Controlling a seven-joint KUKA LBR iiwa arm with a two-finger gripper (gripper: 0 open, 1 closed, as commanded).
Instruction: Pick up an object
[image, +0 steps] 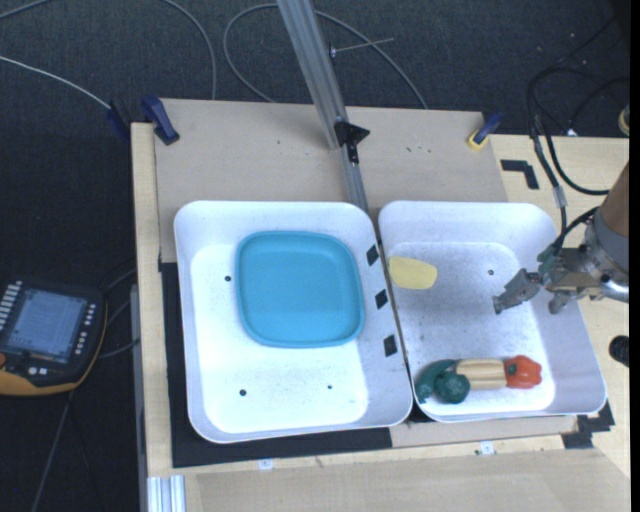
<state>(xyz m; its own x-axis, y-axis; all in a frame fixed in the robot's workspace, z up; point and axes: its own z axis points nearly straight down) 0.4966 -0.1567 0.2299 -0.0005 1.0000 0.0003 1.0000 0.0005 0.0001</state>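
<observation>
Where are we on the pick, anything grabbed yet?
Done: nothing lifted. The yellow piece, green object and wooden peg with the red end all lie on the right bin floor; the blue plate sits in the left bin. In hand: the end effector is over the right bin's right side, open, nothing between its fingers. Left: descend, grasp, lift.

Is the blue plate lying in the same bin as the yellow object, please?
No, the blue plate lies in the left bin, while the yellow object lies in the right bin.
</observation>
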